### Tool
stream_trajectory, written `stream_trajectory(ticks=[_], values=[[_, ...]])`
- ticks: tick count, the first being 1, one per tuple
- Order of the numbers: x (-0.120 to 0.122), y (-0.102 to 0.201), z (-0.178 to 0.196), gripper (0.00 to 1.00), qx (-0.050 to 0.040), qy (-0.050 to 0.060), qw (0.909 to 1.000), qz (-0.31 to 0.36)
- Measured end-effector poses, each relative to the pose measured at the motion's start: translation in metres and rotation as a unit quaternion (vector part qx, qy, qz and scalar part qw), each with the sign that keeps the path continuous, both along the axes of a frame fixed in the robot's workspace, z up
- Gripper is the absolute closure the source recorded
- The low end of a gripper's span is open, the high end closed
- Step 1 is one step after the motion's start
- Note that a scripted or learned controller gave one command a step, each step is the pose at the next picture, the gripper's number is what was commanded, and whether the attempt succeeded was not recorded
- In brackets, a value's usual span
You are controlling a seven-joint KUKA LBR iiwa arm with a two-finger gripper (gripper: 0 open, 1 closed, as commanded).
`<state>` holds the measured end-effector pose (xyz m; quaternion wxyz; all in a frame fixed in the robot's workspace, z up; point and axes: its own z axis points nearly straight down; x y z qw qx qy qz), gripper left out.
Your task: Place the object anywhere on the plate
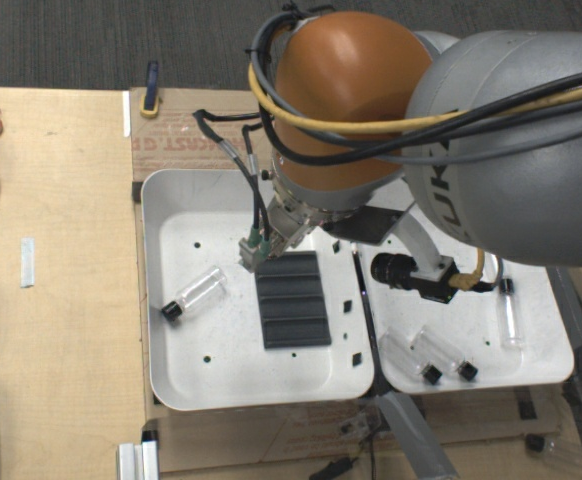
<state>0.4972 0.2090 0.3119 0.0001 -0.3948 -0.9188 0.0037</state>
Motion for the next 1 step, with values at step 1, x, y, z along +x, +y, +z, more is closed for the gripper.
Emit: stream_trajectory(ticks=[1], values=[[-0.0189,-0.0206,-0.033,1.0,0.0026,0.0,0.9969,0.078]])
